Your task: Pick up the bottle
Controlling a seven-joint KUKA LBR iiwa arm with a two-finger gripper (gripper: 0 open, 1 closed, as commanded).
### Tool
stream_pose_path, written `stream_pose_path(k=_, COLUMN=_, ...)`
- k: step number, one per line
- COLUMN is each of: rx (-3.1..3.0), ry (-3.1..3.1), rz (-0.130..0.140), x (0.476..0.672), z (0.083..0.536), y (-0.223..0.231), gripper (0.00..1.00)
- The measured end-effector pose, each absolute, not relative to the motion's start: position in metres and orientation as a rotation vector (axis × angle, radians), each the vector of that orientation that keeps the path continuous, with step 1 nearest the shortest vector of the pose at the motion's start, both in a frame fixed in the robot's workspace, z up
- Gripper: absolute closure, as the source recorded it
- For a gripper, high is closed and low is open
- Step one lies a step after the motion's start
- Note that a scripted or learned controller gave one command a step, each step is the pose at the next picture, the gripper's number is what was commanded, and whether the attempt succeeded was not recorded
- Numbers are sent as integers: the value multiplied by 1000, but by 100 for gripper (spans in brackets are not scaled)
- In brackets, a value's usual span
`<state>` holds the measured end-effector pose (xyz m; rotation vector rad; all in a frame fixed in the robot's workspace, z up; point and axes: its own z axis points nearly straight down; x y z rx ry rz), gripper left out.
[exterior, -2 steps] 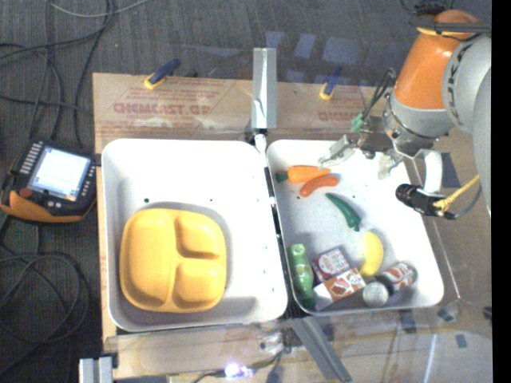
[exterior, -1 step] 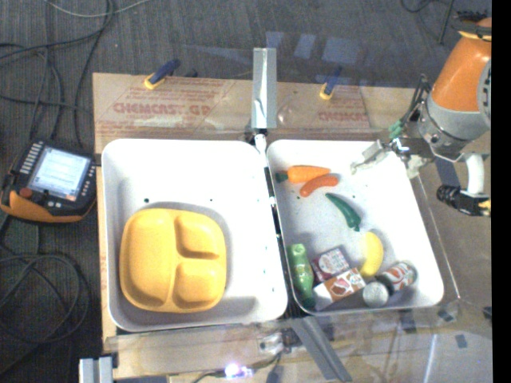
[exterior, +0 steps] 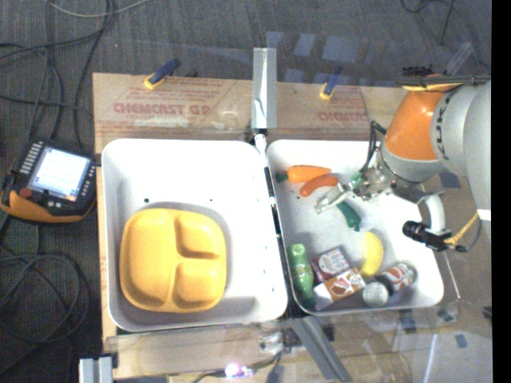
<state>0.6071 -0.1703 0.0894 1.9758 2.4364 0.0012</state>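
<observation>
Green bottle (exterior: 301, 268): I see it lying against the left wall of the right bin (exterior: 431, 294), near end, its cap toward the far side.
Gripper (exterior: 329, 200): I read it at the far middle of the right bin, just beside the orange carrots (exterior: 311, 178); its metal fingers look slightly spread with nothing between them.
Arm (exterior: 435, 134): grey with an orange band, reaching in from the right.
Neighbours of the bottle: small cartons (exterior: 339, 274) just to its right, then a yellow lemon (exterior: 372, 251) and a can (exterior: 398, 276).
Dark green item (exterior: 350, 215): lies near the gripper, kind unclear.
Left bin (exterior: 120, 162): I note a yellow compartment tray (exterior: 173, 258).
Left of the bench: a teach pendant (exterior: 52, 180).
</observation>
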Motion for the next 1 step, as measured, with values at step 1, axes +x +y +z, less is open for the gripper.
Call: stream_pose_path(k=1, rx=1972, ry=2433, rz=6, x=609, z=100, y=-171, gripper=100)
